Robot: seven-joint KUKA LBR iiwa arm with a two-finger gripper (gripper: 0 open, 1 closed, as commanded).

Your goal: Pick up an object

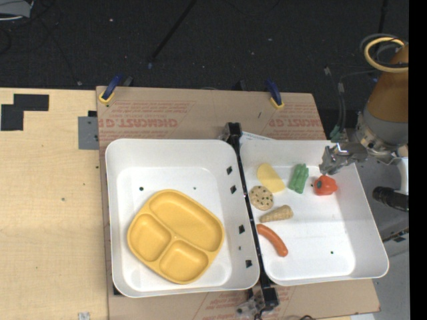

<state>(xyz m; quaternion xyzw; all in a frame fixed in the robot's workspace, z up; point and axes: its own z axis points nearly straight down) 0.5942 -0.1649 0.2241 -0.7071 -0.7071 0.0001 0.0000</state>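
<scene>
A: Approach step, by the look of it; nothing lifted yet. Hand [331,160] low over the far right corner of the right bin [360,259], just above and beside the red tomato-like toy [325,185].

B: Grasping anything?

A: Nothing visible between the fingers. Open or clenched: cannot tell from this angle, too small and dark against the bin wall.

B: Candidates for the pick?

A: All in the right bin. Red toy nearest the hand, near the right wall. Green block [298,178] just left of it, tilted. Pale yellow piece [270,177] further left, round cookie [261,197] below that, close to the divider. Beige cone-shaped piece [277,213] near the middle, orange-red sausage [273,239] lying slantwise toward the near side.

B: Left bin?

A: Yellow divided plate [175,235] lying flat in the left bin [120,179]; well apart from the hand.

B: Next move?

A: Probably a short shift toward the near side to centre over the red toy, then straight down with fingers either side. Rounded shape, likely to roll or squirt out if caught off-centre; bin wall close by, so little room on that side.

B: Arm pose?

A: Reaching in from the right, orange band [387,99] above the wrist, wrist bent down toward the bin corner. Both bins on a cardboard sheet [200,115] clamped to the table [47,199].
</scene>
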